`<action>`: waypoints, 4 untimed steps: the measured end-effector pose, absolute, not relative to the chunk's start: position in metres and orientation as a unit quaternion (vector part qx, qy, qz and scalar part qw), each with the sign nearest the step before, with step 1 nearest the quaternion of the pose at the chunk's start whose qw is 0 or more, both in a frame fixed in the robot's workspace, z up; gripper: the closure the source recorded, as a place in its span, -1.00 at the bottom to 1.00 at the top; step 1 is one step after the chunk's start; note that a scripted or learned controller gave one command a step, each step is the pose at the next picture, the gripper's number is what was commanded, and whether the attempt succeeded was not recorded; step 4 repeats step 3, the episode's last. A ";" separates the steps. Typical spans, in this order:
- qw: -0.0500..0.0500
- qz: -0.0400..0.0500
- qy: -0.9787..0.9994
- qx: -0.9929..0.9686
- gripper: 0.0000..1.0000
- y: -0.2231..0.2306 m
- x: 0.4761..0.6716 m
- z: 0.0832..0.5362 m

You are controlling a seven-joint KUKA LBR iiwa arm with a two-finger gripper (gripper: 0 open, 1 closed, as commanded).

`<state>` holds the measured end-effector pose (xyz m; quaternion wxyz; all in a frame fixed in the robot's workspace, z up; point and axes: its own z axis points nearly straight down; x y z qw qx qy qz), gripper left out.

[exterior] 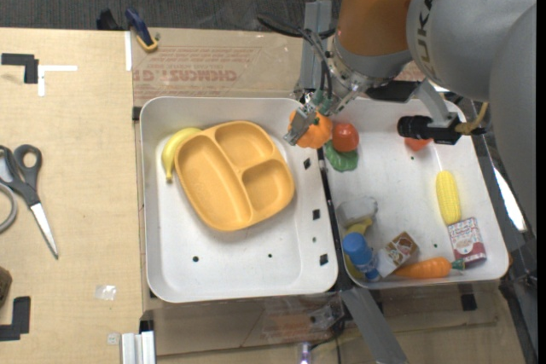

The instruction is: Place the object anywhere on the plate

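A yellow-orange divided plate (232,173) lies in the left bin (223,268). My gripper (309,122) hangs over the divide between the two bins, just right of the plate's upper right rim. An orange toy fruit (316,133) sits between its fingers, so the gripper is shut on it. A banana (175,147) lies against the plate's left edge.
The right bin (388,175) holds a red and green toy vegetable (343,147), a corn cob (447,196), a carrot (422,269), a blue bottle (357,256), small cartons (466,239) and a red item (415,142). Scissors (32,192) lie on the bench at left.
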<state>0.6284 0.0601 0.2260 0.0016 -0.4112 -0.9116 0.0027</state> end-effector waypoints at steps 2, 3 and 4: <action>0.001 0.002 -0.956 -0.293 1.00 0.159 0.625 0.156; 0.001 0.001 -0.956 -0.293 -1.00 0.159 0.626 0.156; 0.001 0.001 -0.956 -0.293 -1.00 0.159 0.626 0.156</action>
